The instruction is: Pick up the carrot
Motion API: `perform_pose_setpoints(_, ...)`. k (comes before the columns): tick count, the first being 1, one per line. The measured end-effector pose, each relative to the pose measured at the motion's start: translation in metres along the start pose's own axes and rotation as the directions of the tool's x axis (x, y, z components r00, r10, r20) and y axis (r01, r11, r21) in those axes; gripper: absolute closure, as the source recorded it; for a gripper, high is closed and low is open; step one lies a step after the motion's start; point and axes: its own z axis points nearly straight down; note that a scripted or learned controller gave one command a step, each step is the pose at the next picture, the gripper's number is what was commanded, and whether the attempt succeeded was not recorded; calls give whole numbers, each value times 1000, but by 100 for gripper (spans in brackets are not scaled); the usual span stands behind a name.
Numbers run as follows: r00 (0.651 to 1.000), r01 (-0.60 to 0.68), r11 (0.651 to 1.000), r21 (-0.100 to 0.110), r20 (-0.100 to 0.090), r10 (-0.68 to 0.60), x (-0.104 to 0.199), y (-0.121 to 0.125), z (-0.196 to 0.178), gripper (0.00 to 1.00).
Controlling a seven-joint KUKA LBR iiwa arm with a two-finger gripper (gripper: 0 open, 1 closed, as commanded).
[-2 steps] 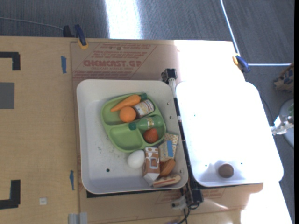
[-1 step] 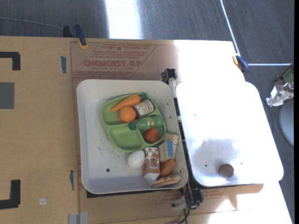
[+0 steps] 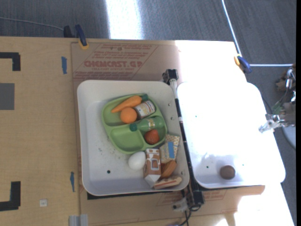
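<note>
The orange carrot (image 3: 126, 103) lies slantwise in the upper compartment of a green divided plate (image 3: 118, 138), inside the left white bin (image 3: 89, 140). It rests beside an orange fruit (image 3: 128, 116) and a small jar (image 3: 144, 109). My gripper (image 3: 273, 121) is at the far right of the view, just past the right bin's right rim (image 3: 265, 108), far from the carrot and holding nothing I can see.
On the plate also sit a green bottle (image 3: 149, 125) and a red tomato (image 3: 151, 136). A white egg (image 3: 137, 160), a brown carton (image 3: 152, 165) and small boxes (image 3: 170, 150) crowd the left bin's lower right corner. A brown ball (image 3: 227, 172) lies in the right bin.
</note>
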Motion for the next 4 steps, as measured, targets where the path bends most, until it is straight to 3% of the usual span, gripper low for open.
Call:
perform_pose_setpoints(1,1000,0,1000,-3,3,0,-28,-5,-107,100)
perform_pose_setpoints(2,1000,0,1000,3,-2,0,-26,36,113,100)
perform_pose_setpoints(3,1000,2,1000,-4,2,-2,-27,50,6,100)
perform_pose_setpoints(4,1000,1,1000,-4,3,-1,-28,-3,-158,100)
